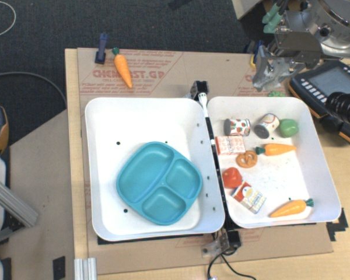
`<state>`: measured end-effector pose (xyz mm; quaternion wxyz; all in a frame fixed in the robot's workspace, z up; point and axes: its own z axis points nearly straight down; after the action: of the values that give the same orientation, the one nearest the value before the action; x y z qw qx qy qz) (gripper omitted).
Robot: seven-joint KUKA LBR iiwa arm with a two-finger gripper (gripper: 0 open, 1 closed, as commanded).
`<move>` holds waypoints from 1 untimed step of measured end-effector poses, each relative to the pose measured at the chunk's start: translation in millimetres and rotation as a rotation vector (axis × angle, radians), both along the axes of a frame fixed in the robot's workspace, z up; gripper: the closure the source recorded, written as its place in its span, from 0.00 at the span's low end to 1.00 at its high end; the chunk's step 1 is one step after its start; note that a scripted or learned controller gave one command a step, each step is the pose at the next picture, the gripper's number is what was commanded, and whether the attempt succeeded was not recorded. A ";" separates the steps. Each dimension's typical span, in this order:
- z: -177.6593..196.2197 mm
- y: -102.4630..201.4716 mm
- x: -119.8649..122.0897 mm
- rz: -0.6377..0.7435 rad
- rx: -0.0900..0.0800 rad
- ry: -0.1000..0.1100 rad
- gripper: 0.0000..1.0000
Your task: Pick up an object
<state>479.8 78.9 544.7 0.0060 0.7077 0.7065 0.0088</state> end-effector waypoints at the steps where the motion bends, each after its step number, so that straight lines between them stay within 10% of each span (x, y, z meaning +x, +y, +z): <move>1: -264.4 -3.0 46.0 -0.001 -0.006 0.036 1.00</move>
<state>525.8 75.9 280.2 -0.0043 0.7081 0.7061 -0.0061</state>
